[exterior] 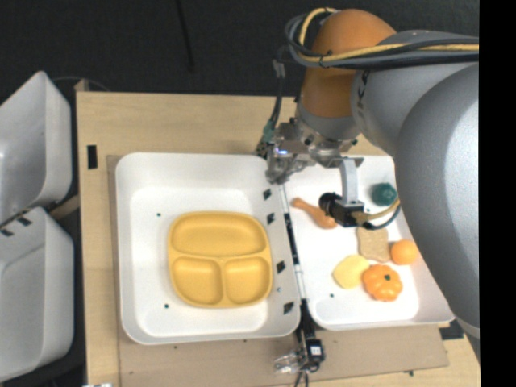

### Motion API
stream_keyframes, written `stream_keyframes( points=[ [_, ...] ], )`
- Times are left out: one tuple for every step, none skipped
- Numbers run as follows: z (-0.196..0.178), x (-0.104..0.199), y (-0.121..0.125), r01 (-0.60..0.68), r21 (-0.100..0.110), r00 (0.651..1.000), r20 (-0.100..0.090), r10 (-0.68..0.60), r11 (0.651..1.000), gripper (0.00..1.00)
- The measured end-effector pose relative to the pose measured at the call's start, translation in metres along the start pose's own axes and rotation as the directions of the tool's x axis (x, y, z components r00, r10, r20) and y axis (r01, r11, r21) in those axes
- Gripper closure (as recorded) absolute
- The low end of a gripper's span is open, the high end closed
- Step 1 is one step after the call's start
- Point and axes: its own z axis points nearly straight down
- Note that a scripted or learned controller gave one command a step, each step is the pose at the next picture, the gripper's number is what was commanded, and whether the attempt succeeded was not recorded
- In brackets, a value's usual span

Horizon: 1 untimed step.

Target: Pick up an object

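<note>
Here, the left bin on the desk carries a yellow divided plate at its middle. The tool hangs over the far end of the rims where the two bins meet; whether it is open or closed cannot be told. The right bin holds an orange carrot-like piece near its left rim, a pale yellow chunk, a tan slice, a small pumpkin toward the near edge, a teal item farther back and an orange ball just beside the slice

Grey arm, orange band, yellow cables.
</note>
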Motion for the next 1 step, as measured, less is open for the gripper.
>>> stream_keyframes(
  points=[
    [-0.0163,0.0493,0.0154,0.000,-0.001,1.000,-0.001,0.000,1.000,1.00]
  ],
)
